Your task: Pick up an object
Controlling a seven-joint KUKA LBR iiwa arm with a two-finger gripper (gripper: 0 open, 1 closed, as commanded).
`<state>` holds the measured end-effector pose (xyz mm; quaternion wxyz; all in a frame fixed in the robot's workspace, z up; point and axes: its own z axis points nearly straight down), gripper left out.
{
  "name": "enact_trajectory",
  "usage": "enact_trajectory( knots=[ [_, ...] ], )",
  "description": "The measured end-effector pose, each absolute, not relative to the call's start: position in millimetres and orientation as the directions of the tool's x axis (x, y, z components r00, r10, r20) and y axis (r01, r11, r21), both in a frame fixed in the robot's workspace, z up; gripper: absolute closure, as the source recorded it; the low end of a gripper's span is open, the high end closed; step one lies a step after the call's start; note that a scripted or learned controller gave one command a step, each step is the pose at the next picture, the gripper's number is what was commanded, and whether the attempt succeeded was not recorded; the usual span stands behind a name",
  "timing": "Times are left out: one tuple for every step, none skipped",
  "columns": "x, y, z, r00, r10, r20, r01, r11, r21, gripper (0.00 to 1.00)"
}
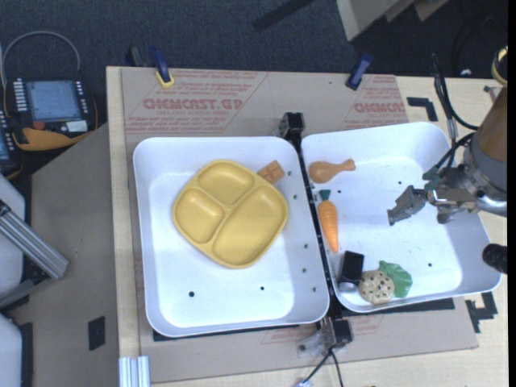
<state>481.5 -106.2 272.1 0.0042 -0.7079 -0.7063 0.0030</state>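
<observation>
My gripper hangs over the middle of the right bin, reaching in from the right, with bare white floor beneath it. Left of it, near the bin's left wall, lie a tan toy drumstick and an orange carrot. Along the front edge sit a black block, a speckled cookie and a green leafy piece. None of these touches the gripper.
The left bin holds a yellow divided plate with a small brown piece at its back right corner. A black divider bar runs between the bins. Cables hang at the far right.
</observation>
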Motion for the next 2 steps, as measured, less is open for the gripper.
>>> enact_trajectory(
  knots=[
    [483.3,-106.1,276.5,0.0,1.0,0.0,1.0,0.0,0.0,0.0],
    [483.2,-95.8,227.2,0.0,1.0,0.002,1.0,0.0,-0.008,0.0]
  ],
)
